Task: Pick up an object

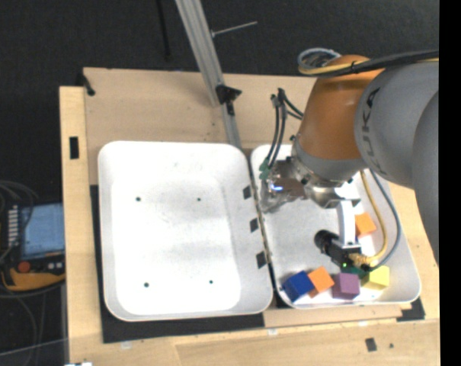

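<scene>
The arm (337, 120) is hanging over the right bin (291, 235), its wrist hiding the jaws, so I cannot tell whether they are wide or narrow. The likeliest targets are sitting in a row well away from the jaws, at the bin's near end: blue cube (297, 284), orange cube (320, 279), purple cube (346, 284). Being packed side by side, they are leaving little room on the smooth white floor.

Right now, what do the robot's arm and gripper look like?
The bulky rounded grey arm carries dark lettering and a broad orange band above the wrist. Beside it, thin dark cables loop down to the small metallic gripper.
</scene>
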You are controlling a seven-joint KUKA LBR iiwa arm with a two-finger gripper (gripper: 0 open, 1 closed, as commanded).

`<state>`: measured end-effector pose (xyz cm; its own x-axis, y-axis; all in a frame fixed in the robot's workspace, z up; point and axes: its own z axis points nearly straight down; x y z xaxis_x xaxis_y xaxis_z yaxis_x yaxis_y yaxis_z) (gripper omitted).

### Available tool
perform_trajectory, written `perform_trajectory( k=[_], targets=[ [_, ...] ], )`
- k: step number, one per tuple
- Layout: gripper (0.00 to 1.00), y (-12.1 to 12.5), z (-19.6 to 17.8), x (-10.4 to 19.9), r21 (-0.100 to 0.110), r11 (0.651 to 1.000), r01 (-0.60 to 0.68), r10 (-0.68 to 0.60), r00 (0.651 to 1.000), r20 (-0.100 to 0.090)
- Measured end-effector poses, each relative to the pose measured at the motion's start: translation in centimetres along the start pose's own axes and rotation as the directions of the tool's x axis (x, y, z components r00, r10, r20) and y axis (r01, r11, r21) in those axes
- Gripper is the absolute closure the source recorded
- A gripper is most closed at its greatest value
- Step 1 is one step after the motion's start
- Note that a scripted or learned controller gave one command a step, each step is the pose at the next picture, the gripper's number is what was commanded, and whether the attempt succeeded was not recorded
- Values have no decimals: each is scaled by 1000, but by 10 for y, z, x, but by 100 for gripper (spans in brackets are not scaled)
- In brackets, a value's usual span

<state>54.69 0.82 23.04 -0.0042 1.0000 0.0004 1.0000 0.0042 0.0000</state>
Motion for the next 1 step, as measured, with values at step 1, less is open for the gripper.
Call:
perform_trajectory(
  k=[1],
  targets=[
    [100,-12,-13,55,-2,1000,5,-5,1000,-2]
  ],
)
